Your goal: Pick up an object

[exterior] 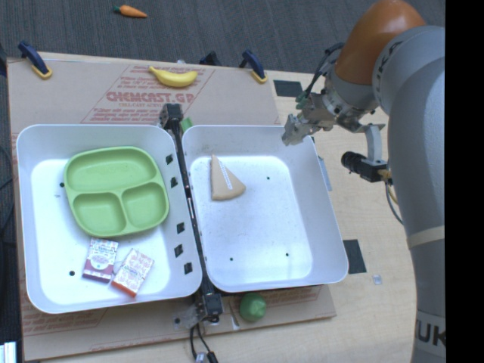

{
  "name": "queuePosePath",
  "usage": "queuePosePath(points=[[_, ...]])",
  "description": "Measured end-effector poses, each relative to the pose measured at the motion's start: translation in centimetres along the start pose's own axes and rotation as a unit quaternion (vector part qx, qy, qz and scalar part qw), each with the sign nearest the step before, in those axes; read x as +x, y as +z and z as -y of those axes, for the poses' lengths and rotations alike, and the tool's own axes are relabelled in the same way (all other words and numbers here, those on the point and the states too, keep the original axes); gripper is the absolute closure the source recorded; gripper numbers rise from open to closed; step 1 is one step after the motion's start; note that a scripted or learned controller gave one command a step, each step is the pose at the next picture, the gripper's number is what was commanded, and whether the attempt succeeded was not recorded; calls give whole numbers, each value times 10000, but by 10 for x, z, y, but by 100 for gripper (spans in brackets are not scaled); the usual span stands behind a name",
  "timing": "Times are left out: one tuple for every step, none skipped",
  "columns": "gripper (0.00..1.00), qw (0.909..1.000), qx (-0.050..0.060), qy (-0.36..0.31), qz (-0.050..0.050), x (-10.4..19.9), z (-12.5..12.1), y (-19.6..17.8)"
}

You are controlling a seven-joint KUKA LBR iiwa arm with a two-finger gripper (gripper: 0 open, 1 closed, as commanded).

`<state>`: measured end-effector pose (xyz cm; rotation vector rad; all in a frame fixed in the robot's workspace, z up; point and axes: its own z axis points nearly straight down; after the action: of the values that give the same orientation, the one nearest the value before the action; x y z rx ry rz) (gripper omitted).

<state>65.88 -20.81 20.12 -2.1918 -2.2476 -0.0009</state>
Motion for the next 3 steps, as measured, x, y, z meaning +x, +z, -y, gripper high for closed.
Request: queuePosePath(points=[[100,10000,-5,-30,1,1,-1,-11],[0,10000,-2,-36,0,1,-1,-10],[0,10000,-2,-36,1,1,-1,-10]])
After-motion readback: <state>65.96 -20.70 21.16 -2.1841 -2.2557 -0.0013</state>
